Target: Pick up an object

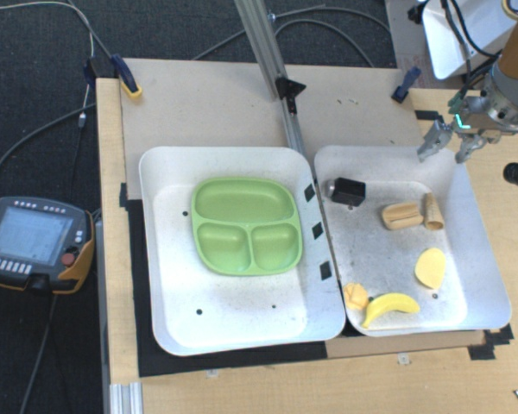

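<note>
Gripper [450, 143] above right bin [492, 257] far rim, jaws spread, nothing held. Recommended: descend over wooden block [402, 216], straddle narrow sides, close squarely.

A pale wooden table [216, 102] stands on dark grey carpet [34, 119]. A slanted metal pole [257, 33] rises from the table's far middle. Blue clamps [125, 76] grip its far edge at left and at right [405, 84]. On the carpet to the left lies a teach pendant [36, 244] with a lit screen, and thin cables [43, 24] trail across the carpet. Black matting [233, 365] shows near the table's front edge. The light is even.
</note>
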`<state>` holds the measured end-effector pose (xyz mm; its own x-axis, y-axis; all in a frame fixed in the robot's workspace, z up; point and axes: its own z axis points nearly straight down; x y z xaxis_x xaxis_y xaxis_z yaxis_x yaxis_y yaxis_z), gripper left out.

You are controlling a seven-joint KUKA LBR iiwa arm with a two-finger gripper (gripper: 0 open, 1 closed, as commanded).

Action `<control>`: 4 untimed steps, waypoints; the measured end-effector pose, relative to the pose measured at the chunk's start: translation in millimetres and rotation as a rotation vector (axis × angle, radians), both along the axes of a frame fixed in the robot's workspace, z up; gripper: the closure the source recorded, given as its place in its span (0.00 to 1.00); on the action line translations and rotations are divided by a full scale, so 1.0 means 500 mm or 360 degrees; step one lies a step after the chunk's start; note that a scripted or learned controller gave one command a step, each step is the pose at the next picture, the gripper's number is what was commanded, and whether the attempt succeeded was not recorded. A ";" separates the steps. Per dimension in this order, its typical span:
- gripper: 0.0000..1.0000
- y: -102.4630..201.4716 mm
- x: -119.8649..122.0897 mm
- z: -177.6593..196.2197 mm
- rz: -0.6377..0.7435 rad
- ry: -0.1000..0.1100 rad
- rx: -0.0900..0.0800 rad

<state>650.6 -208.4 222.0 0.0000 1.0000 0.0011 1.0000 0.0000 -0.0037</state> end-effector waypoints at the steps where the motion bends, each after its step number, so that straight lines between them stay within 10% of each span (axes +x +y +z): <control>1: 0.00 0.000 0.002 0.004 0.0001 -0.0007 -0.0002; 4: 0.00 -0.008 -0.012 -0.272 0.0002 -0.0005 -0.0002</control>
